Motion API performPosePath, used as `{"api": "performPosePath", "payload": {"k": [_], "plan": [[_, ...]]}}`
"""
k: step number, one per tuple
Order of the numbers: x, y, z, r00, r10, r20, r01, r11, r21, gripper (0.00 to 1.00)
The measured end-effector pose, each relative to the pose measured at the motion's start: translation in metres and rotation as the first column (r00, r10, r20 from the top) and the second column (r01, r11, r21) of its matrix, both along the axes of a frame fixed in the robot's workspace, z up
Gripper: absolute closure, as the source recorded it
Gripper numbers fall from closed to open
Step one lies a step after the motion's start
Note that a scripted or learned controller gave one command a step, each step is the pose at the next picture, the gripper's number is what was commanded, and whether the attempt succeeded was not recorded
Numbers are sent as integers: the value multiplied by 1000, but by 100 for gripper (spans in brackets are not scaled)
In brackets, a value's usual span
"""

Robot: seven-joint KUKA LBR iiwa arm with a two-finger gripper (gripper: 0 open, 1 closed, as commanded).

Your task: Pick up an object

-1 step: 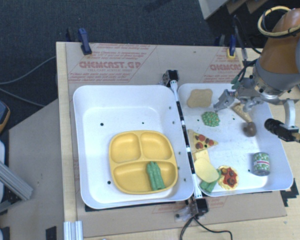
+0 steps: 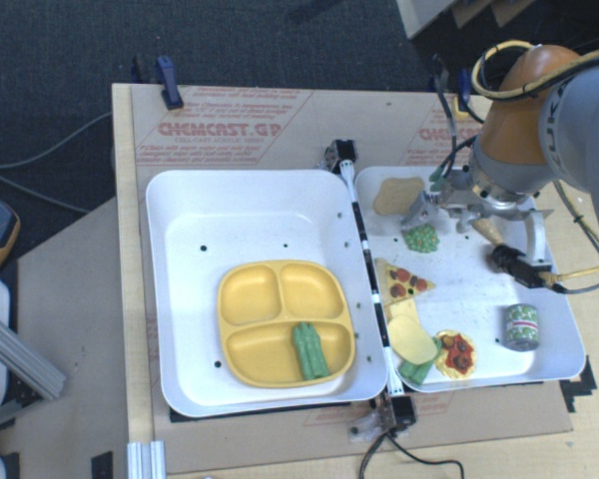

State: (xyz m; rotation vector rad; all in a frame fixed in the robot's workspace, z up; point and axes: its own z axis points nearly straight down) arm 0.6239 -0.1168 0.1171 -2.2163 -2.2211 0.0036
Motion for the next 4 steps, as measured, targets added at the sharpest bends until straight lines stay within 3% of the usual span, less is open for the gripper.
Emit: {"api": "performPosePath", "payload": {"k": [1, 2, 3, 4], "plan": [[21, 20, -35, 1000, 1, 5, -1, 1000, -1, 0], [21, 19, -21, 1000, -1, 9, 1, 1000, -2, 100], [21, 19, -22, 1000, -1, 8, 1, 1000, -2, 0], [-37, 16, -33, 1000, -4, -3, 4, 1000, 1, 0]]}}
